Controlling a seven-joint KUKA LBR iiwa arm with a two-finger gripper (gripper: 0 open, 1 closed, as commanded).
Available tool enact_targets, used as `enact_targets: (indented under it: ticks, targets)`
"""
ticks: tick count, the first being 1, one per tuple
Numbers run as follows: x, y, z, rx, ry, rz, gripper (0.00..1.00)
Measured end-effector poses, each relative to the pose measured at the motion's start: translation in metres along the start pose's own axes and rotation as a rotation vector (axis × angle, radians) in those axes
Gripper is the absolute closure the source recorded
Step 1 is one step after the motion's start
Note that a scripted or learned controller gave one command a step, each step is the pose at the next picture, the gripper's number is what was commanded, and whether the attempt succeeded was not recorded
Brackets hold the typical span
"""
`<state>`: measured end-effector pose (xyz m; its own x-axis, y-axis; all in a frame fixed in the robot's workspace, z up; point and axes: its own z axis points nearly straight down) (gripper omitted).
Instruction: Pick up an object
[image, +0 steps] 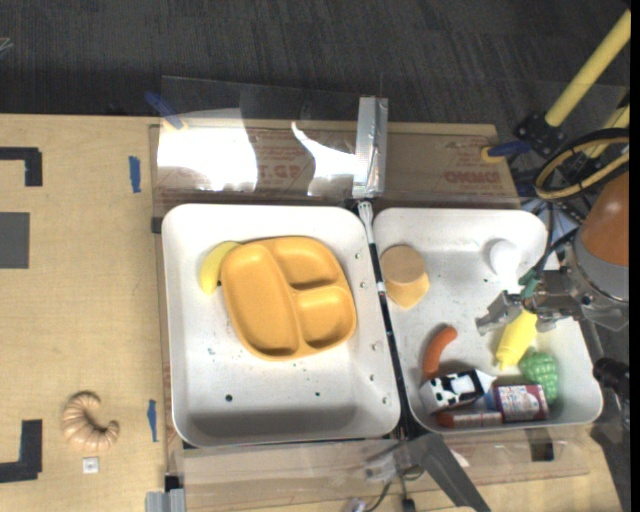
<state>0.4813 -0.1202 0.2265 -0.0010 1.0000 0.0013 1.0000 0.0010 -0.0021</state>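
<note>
My gripper (520, 308) hangs over the right bin (470, 225), near its right side. It is open, its grey fingers (492, 318) spread to either side of the top end of a yellow bottle (513, 343). The bottle lies in the bin and the fingers are not closed on it. A green knobbly toy (540, 368) sits just right of the bottle. A red sausage (437, 350) lies to the bottle's left, and a tan wooden cylinder (404, 274) stands further up-left.
A black-and-white cow toy (456, 387), a red-labelled can (520, 401) and a small white object (500, 254) share the right bin. The left bin (190, 340) holds an orange divided plate (288, 294) over a banana (210, 266). A beige croissant-like toy (88, 420) lies on the bench.
</note>
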Motion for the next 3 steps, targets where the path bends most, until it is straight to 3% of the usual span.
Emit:
enact_targets:
  ticks: [1, 2, 3]
  targets:
    - [-0.001, -0.002, 0.133, -0.003, -0.001, -0.03, 0.0]
    - [0.024, 0.047, 0.138, -0.011, -0.004, -0.125, 0.0]
    - [-0.013, 0.001, 0.059, -0.007, -0.004, -0.31, 0.0]
